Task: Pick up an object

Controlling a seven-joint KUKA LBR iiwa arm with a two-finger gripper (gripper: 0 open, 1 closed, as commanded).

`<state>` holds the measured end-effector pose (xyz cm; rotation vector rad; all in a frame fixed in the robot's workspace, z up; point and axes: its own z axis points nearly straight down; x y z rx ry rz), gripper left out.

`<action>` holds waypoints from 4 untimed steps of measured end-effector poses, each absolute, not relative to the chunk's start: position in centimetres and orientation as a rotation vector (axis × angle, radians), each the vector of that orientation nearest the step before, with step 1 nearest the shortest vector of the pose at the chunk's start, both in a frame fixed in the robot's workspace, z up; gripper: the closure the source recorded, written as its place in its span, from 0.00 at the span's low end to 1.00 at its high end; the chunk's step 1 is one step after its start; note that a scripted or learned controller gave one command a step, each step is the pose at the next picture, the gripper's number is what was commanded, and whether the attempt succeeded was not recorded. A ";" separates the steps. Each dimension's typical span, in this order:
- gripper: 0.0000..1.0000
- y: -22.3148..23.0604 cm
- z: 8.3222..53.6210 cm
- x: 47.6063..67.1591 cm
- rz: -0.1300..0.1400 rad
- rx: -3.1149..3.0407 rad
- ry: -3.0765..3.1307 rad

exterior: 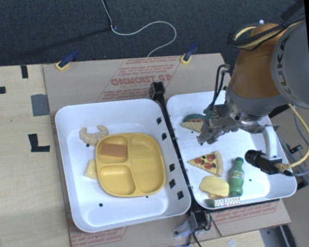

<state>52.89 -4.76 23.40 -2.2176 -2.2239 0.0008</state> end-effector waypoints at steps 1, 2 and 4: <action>1.00 -5.4 23.3 52.6 0.003 -2.220 -2.221; 1.00 -5.7 23.1 53.3 0.003 -2.219 -2.222; 1.00 -4.0 22.7 53.1 0.003 -2.217 -2.224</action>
